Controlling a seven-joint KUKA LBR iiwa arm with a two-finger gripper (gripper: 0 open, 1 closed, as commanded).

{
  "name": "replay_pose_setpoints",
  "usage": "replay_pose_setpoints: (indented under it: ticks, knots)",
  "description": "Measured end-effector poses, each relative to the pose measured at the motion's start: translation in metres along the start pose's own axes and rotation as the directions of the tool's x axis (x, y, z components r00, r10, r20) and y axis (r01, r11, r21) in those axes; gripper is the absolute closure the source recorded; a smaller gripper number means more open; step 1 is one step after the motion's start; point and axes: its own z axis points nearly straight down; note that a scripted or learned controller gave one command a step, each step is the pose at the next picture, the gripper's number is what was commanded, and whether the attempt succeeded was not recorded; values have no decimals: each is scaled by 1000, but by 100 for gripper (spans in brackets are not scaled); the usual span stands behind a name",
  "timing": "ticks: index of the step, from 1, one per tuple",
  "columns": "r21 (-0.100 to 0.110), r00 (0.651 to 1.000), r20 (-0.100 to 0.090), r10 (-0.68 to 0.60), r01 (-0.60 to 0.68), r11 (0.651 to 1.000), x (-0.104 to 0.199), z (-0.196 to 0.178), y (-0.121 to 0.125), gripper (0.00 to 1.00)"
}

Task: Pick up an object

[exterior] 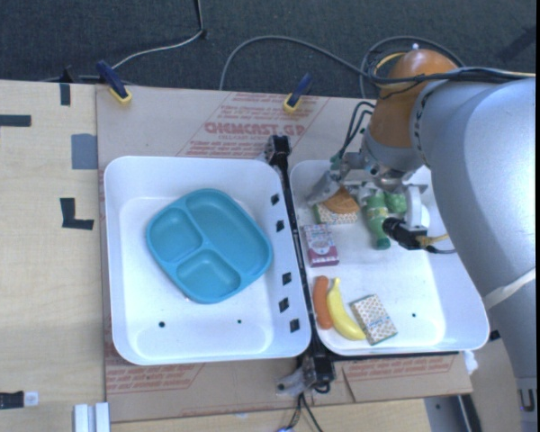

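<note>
Over the right bin (pixel 450 327), the claw (pixel 346 185) hangs above a bun (pixel 342 203) beside a green bottle (pixel 376 216); its grip state I cannot tell. The bun looks soft, light, best pinched gently across its sides.

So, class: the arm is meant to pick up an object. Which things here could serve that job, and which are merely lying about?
For the job:
gripper
burger
green bottle
banana
carrot
patterned box
small carton

Lying about:
blue divided plate
two clamps
cables
</note>
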Motion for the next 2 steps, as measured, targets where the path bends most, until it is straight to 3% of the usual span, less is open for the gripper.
replay_pose_setpoints:
  ticks: [1,2]
  knots:
    - [1,1000,2,0,0,1000,0,-10,0,100]
    - [1,1000,-2,0,0,1000,74,-100,-12,100]
